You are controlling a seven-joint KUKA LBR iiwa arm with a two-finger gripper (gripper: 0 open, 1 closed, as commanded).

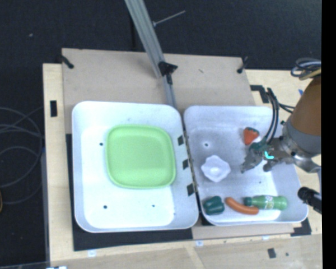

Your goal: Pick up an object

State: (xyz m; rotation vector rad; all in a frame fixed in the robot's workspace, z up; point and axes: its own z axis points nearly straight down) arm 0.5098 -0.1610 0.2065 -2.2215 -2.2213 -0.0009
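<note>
Crowding the gripper (252, 164), fingers' state unclear: red object (250, 135), white cup (215, 168), green bottle (266, 202).

End effector (252, 162) was too small and blurred to read the finger gap. Arm (308, 116) got cut off at the right edge. Orange-red item (250, 135) by it was too blurry to identify.

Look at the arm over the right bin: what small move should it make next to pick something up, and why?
Probably a short drop straight down and slightly left. The pincer hangs above bare bin floor with nothing between its fingers; the white cup lies just to its left and the red-orange piece just above it in the view. The cup looks the closer target.
</note>
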